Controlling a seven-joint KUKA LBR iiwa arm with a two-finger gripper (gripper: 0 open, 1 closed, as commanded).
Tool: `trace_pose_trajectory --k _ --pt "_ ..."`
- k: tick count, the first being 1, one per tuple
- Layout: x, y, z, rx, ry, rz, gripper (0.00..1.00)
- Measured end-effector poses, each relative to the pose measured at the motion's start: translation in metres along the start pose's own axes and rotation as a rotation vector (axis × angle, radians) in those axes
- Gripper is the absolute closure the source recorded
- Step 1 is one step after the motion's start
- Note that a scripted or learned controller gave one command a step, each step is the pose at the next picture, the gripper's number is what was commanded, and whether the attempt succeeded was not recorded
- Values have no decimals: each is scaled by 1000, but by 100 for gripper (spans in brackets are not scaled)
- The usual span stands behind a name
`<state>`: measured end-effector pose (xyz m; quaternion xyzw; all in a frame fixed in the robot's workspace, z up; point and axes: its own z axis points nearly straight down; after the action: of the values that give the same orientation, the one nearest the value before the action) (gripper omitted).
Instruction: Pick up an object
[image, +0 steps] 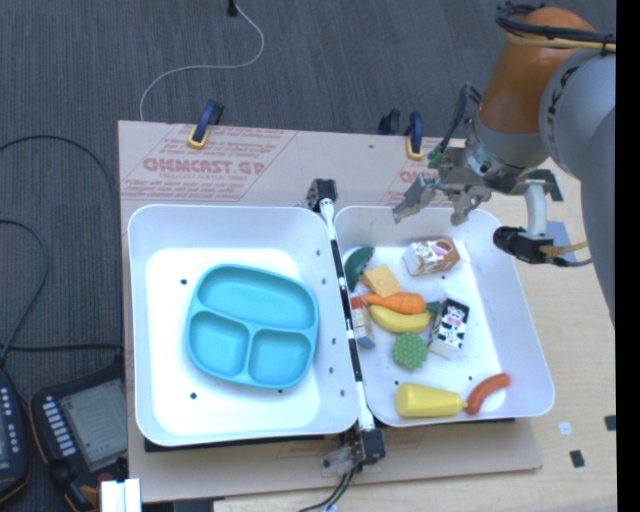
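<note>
The things I could pick lie in the right white shallow plastic bin (520, 300), crowded toward its left half. Nearest my tool is a small brown-and-white printed carton (432, 257), lying tilted on its side in the upper middle of the bin. Below it, a tan cracker-like square (381, 281) touches an orange toy carrot with a green top (400, 301), which lies across a yellow toy banana (399, 320). A dark green leaf-shaped piece (357, 263) sits against the bin's left wall. Just right of the banana is a small black-and-white cow-patterned box (452, 326), and beneath the banana a round green dimpled disc (409, 351). Along the bottom edge lie a yellow toy lemon-like piece (428, 401) and a red-orange toy sausage (487, 391), touching each other.

The left white bin (165, 250) holds a light blue plastic divided plate with three compartments (252, 327). Both bins rest on a pale board with red lettering (200, 165), clipped at its far edge.

The heap's pieces press against each other, so the carrot, banana and cracker hem one another in; the carton lies apart from them.

My gripper (436, 204) hangs over the upper rim of the right bin, above the carton, its two fingers spread apart with nothing between them. My grey arm with the orange band (525, 70) comes in from the upper right.
</note>
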<state>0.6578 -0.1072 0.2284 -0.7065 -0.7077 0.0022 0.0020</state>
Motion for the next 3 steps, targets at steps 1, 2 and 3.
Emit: trace_pose_trajectory --k 1,2,3 --pt "-46 -28 120 1 0 1 0" --pt "-35 -69 141 -19 -5 2 0" --pt "-3 -133 142 -20 -5 3 0"
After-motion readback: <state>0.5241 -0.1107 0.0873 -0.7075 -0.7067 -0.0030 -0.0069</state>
